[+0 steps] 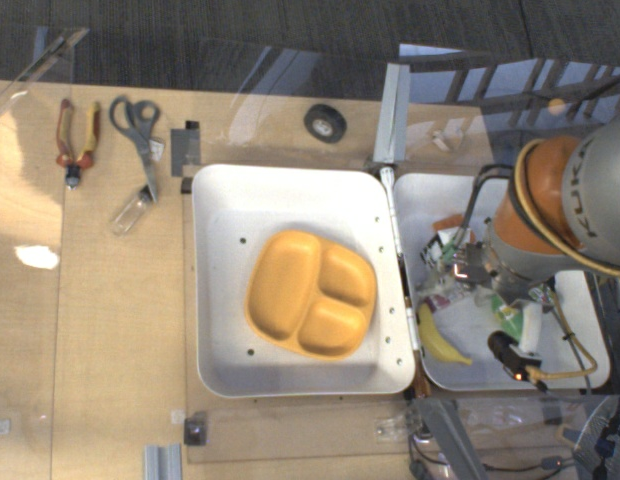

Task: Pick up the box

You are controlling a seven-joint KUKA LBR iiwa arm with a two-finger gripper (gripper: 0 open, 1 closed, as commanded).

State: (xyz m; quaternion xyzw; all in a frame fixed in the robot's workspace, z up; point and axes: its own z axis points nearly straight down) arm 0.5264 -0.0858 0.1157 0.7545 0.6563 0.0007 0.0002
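The surface [110, 318] carries two white bins side by side. The arm [580, 198] reaches in from the right and hangs low over the right bin [430, 193], covering much of its floor. The left bin [230, 298] holds one thing, a yellow three-part tray [312, 293] lying near its middle.

On the bare surface to the far left lie scissors [140, 133] and pliers [75, 138], and a tape roll [325, 123] sits just behind the left bin. All are well apart from the work.

In the right bin a banana [440, 338] lies along the left wall near the front corner. Just right of it, partly under the wrist, a small green-and-white pack [510, 320] shows. I take this to be the box, though too little of it is visible to be sure.

The gripper [480, 273] sits under the wrist, among cables, between the banana and the box. Whether it is spread or closed cannot be told, and nothing can be seen held in it.

The risks follow from the crowding. The box lies near the banana and other small clutter, so a descent slightly off could close on the wrong thing or push the box aside. It also seems tilted, so a grip could slip off an edge. The loose cables near the front wall might snag on a lift.
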